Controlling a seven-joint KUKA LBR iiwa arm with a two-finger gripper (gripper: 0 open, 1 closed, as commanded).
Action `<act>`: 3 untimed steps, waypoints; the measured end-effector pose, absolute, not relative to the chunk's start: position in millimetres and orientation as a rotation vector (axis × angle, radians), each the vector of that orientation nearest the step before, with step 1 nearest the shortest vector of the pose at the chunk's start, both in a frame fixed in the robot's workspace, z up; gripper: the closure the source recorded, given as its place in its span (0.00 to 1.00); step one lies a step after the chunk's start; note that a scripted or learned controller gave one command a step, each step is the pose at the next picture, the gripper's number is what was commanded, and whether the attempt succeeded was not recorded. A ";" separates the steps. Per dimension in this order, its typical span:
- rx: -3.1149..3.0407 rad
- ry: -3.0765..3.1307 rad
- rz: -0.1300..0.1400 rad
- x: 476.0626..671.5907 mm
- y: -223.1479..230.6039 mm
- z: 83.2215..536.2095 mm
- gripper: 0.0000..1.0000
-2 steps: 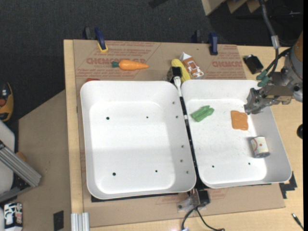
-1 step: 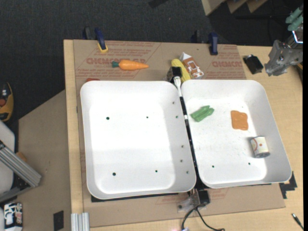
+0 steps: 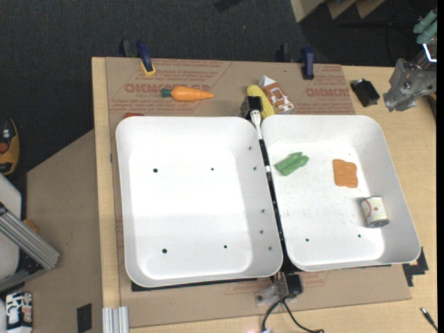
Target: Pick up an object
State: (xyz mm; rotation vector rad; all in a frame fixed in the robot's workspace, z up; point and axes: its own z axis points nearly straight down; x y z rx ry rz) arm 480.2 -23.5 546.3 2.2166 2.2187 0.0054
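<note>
Plainly, nothing is yet gripped, and several risks can be judged from how things lie. Farthest to the left of the pincer [image 3: 415,82], a carrot [image 3: 189,94] lies on the cardboard behind the left bin [image 3: 139,186], outside both bins; a reach that far is likely to be wasted. Nearer, a yellow and orange-white cluster of items [image 3: 267,99] rests at the bins' shared rear corner, where fingers could strike a rim. Inside the right bin [image 3: 388,241], a green pod [image 3: 291,163] lies well to the pincer's left and in front of it, low and flat, so a closing grip could skid over it. An orange piece [image 3: 345,173] is seen nearer, also flat against the floor. Closest below the pincer, a small white can [image 3: 374,211] lies on its side and could be rolled away by a glancing touch. The pincer itself is held at the bench's far right edge, beyond the right bin's rear corner, touching none of these; whether it is apart or together cannot be told.
</note>
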 end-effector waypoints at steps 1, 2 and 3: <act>2.213 2.217 0.009 480.9 -23.3 556.9 1.00; 2.211 2.215 0.013 481.6 -23.1 567.4 1.00; 2.208 2.212 0.016 482.3 -23.0 578.0 1.00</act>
